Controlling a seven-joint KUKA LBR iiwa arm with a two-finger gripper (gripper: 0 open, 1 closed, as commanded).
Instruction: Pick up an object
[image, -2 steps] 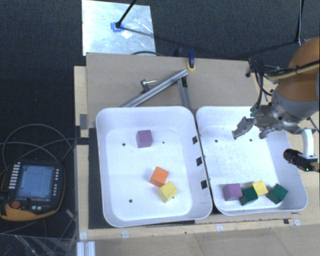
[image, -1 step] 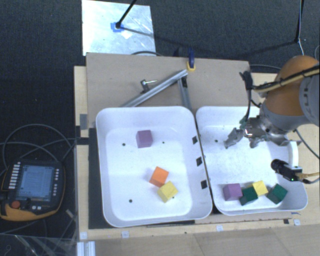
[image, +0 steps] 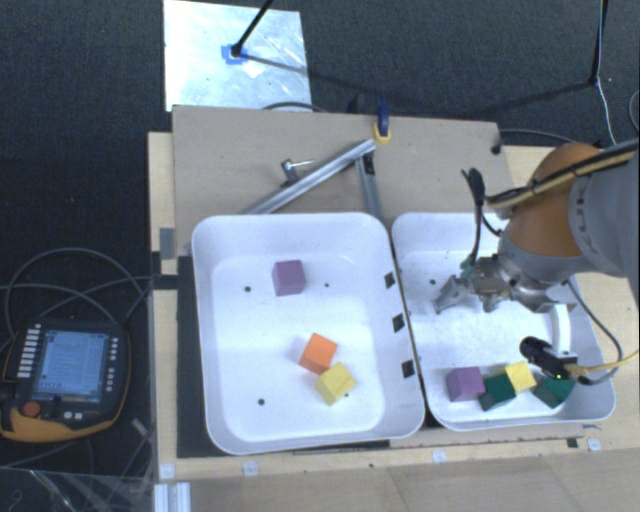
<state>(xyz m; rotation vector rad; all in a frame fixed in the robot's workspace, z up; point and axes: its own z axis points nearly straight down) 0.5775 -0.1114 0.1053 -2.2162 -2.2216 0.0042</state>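
Left bin (image: 215, 330): I log a purple cube (image: 289, 277), an orange cube (image: 318, 352) touching a yellow cube (image: 336, 383). Right bin (image: 420, 300): purple block (image: 464, 383), green block (image: 495, 391), yellow block (image: 520, 376), another green block (image: 553, 390) along the near wall. End effector (image: 468, 292) above that bin's middle; grip state I cannot tell.

Pincer (image: 458, 292) splayed — pointing left.

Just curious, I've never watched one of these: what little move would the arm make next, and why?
Probably shift toward the near edge of the right bin: the end effector hangs over bare floor, while the purple cube and its neighbours lie there.
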